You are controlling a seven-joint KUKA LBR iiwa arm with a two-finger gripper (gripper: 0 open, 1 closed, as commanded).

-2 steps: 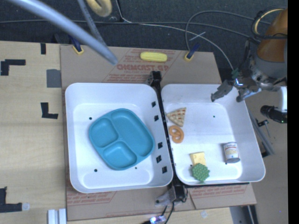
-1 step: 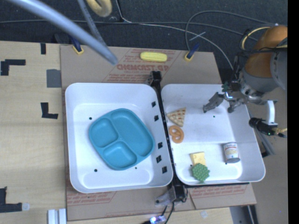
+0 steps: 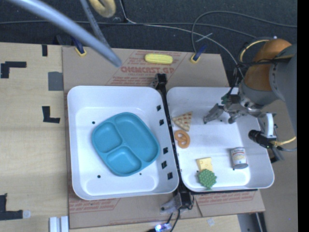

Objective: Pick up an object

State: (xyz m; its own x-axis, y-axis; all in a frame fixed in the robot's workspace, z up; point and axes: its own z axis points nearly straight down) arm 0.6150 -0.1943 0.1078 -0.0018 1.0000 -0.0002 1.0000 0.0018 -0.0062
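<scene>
The right bin [image 3: 256,178] holds several small items. A tan triangular slice [image 3: 183,121] lies by its left wall, with a brown pretzel [image 3: 182,139] just below it. Nearer the front sit a yellow block [image 3: 204,164] and a green broccoli piece [image 3: 207,178]. A small grey can [image 3: 238,158] lies at the right. My gripper [image 3: 222,116] hangs over the upper middle of this bin, right of the slice, open with nothing between its fingers.
The left bin [image 3: 79,100] carries a blue divided plate [image 3: 125,143]. A yellow banana-shaped toy [image 3: 158,58] lies on the cardboard behind the bins. A black divider [image 3: 166,129] runs between the bins. Cables loop behind the arm at the upper right.
</scene>
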